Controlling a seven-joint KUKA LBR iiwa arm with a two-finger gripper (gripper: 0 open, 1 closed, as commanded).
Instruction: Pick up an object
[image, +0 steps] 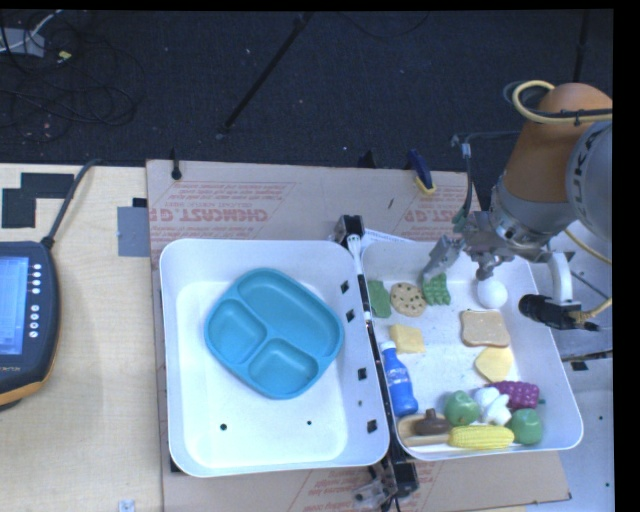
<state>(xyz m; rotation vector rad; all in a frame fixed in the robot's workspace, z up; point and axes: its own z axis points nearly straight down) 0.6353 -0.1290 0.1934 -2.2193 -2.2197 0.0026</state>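
Gripper (462, 262): above the right bin's (566, 400) far end, two fingers spread, nothing between them.
Left finger (437, 262): slants down-left, its tip just above the green toy (436, 291).
Green toy: small, blocky, no clear long axis; beside the cookie (407, 298).
White egg (491, 293): just below the right finger (487, 266); contact unclear.
Left bin (190, 420): holds the blue divided plate (273, 332).
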